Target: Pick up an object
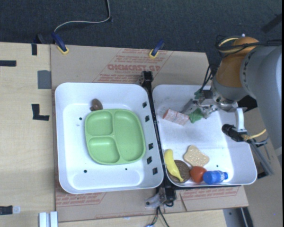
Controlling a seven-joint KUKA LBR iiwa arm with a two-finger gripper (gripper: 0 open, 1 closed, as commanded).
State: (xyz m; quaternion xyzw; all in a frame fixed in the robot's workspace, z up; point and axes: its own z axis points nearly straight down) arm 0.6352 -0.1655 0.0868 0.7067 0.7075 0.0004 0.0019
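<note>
Two white bins side by side on cardboard printed "CHEMCAST GP". In the left bin (66, 141), a green divided plate (115, 136). In the right bin (236, 167), open floor at centre; at six o'clock, banana (171, 164), toast (196, 156), tomato (197, 174), blue bottle (214, 177). At twelve o'clock, gripper (199, 109) touching a green object (195, 117) beside a pink packet (175, 117); finger spread impossible to tell

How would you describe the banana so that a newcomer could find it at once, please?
Look in the right bin, at its near left corner beside the divider. The banana lies there against a brown disc. It is the one long, curved, yellow item in the cluster.
</note>
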